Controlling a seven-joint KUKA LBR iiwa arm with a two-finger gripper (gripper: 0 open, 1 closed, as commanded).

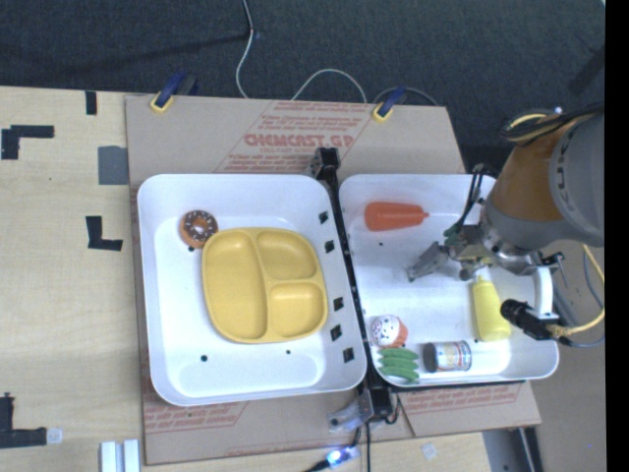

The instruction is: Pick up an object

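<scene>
Position check: the two-finger gripper [425, 265] sits over the right shallow white bin [447, 187], reaching in from the right; its dark fingers [428, 261] point left over bare bin floor, and whether they are spread or closed cannot be told at this angle; nothing is visible between them, so treat the gripper as holding nothing.

No object is lifted yet; you are in the approach step. Candidate targets in the right bin: the yellow plastic bottle [488, 306], lying just beside the wrist; the orange carrot-shaped toy [395, 216], near the far wall, apart from the fingers; the small round white-and-red toy [388, 331]; the green ridged toy [399, 364]; the small jar with a dark lid [448, 356], lying on its side near the front wall.

To do the step well, choose one target and centre the fingers across its narrow axis; the carrot toy stands clear of neighbours and likely offers the cleanest grasp; the green toy, round toy and jar lie close together, so a descent there risks nudging a neighbour; the bottle lies partly under the arm and may be awkward to reach.

The left shallow white bin [162, 293] holds a yellow three-compartment plate [263, 283], with a brown sprinkled toy doughnut [198, 227] just beside its far left edge; both bins rest on cardboard [295, 136] on the desk [59, 293].
</scene>
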